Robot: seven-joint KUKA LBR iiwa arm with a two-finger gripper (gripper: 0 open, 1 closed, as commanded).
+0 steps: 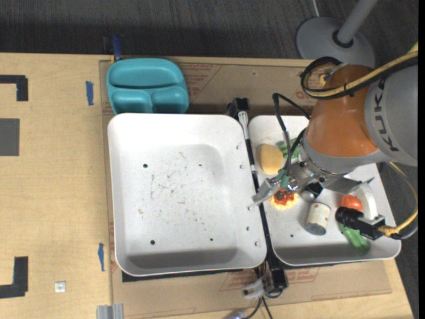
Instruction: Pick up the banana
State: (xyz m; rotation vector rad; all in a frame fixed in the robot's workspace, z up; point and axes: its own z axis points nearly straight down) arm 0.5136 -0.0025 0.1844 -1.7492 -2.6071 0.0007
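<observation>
My gripper (277,190) hangs low over the left part of the right bin (292,248), under the orange wrist band. Right beneath it lies a small yellow and red-orange thing (285,201), partly hidden; I cannot tell whether it is the banana. A pale yellow rounded thing (269,157) lies just behind the gripper, near the bin's left wall, with a green piece (285,146) beside it. Nothing shows clearly between the fingers.
The right bin also holds a white cylinder (319,217), a red and white thing (356,201) and a green thing (356,240) at the front right. The left bin (133,244) is beside it. A teal tray (147,85) stands behind the left bin.
</observation>
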